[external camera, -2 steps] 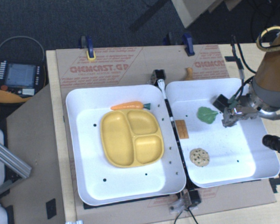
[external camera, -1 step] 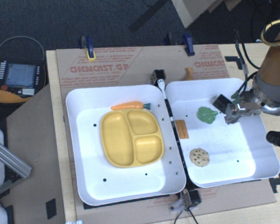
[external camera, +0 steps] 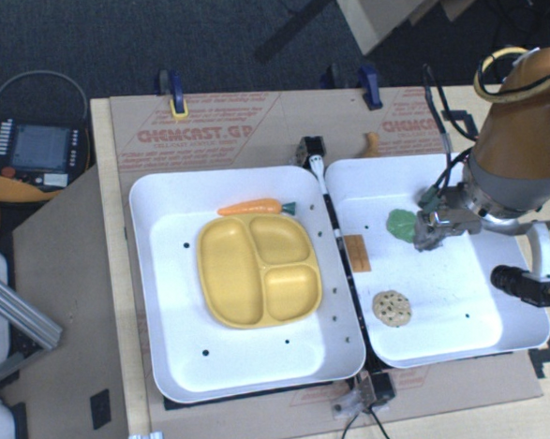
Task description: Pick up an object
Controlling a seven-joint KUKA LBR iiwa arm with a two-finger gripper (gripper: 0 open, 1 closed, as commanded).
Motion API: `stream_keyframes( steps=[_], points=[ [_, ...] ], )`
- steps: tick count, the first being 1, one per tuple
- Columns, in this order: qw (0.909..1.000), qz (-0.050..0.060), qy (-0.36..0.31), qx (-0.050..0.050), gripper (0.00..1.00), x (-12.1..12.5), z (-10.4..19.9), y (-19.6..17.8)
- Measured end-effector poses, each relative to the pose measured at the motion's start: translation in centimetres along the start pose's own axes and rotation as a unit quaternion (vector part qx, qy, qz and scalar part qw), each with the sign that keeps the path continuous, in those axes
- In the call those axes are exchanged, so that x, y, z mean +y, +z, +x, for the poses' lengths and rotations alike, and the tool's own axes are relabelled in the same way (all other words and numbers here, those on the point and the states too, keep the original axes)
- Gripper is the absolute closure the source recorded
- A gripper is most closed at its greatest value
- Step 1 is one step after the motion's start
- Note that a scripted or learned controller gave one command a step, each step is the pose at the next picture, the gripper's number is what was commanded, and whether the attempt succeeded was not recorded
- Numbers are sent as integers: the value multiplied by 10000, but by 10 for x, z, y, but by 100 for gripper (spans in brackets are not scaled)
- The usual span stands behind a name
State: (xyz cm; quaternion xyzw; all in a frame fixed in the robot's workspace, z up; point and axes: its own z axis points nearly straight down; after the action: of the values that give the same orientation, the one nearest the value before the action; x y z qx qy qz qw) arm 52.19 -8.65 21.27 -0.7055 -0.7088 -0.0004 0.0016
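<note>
Bench with two white bins, seen from above. The arm [external camera: 518, 141] enters from the right and reaches over the right bin [external camera: 452, 328]. Its gripper [external camera: 430, 232] sits low over the upper part of that bin, at the right edge of a green piece [external camera: 401, 223]. The gripper appears to touch or overlap that piece, but contact cannot be confirmed. Whether it is spread, closed or grasping cannot be told from this angle, since the wrist body covers its tip.

Right bin, other contents: a brown block [external camera: 356, 253] lies against the left wall, near the divider between the bins; a cookie [external camera: 391, 308], round and speckled, lies below it toward the bin's front. Both are apart from the gripper.

Left bin [external camera: 172, 352]: a yellow tray [external camera: 259, 268] with three compartments lies in the middle. A carrot [external camera: 251, 207] lies flat just beyond the tray's far edge, its green end pointing right.
</note>
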Motion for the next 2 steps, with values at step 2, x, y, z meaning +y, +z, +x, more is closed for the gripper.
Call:
stream_keyframes(
  steps=[2],
  points=[
    [10000,-5,-3,-9,100,0,108,-1]
  ],
)
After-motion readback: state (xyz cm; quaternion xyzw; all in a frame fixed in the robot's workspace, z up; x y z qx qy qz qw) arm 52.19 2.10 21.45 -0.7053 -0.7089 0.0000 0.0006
